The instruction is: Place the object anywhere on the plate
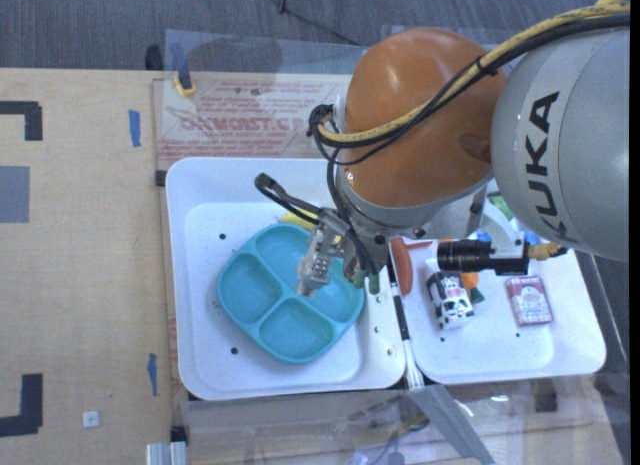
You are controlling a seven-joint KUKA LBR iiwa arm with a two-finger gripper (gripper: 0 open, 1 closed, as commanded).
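A blue divided plate [270, 298] lies in the left bin [200, 353]. My gripper [336, 265] hangs over the plate's right-hand compartments, close to its surface. A yellow object [295, 221] pokes out at the plate's far rim and runs under the gripper body. Whether it is held is hidden by the wrist. A thin black curved piece [275, 191] sticks out to the left just behind that yellow object.
The right bin [500, 353] holds a red-orange object [404, 263] by the divider, a black-and-white cow toy [452, 301], a small red box [528, 301] and something green [505, 211] at the back. The arm's orange and grey bulk covers both bins' far ends.
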